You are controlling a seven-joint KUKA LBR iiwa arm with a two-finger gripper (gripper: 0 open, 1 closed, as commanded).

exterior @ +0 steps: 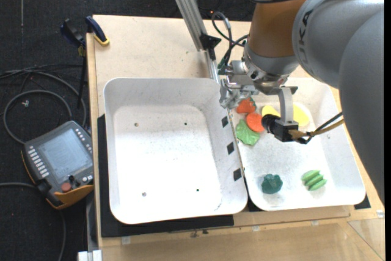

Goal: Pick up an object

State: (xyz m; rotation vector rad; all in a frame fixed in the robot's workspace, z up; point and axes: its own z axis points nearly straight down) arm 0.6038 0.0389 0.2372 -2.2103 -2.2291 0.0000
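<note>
The likeliest target was a cluster of small toy foods at the upper left of the right bin (342,150): an orange-red piece (246,107), a second orange piece (255,121) just below it, a light green leafy piece (247,134) touching that one on its lower left, and a yellow piece (287,114) partly hidden behind the wrist hardware. The gripper (235,95) hung directly over the upper left edge of this cluster, close to the wall shared with the left bin (116,131), and the orange-red piece lay just beside and below it. Nothing could be seen held, and whether the gripper was released or clenched could not be told from this slanted view.

By this reading the arm was at the approach stage, poised above the cluster before a grasp. The next move would call for a descent onto one piece alone, which looked awkward with the pieces touching and the bin wall so near.

Well apart, at the right bin's near side, lay a dark green broccoli-like piece (271,183) and a striped light green piece (313,179). The arm (342,27) reached in from the right.
</note>
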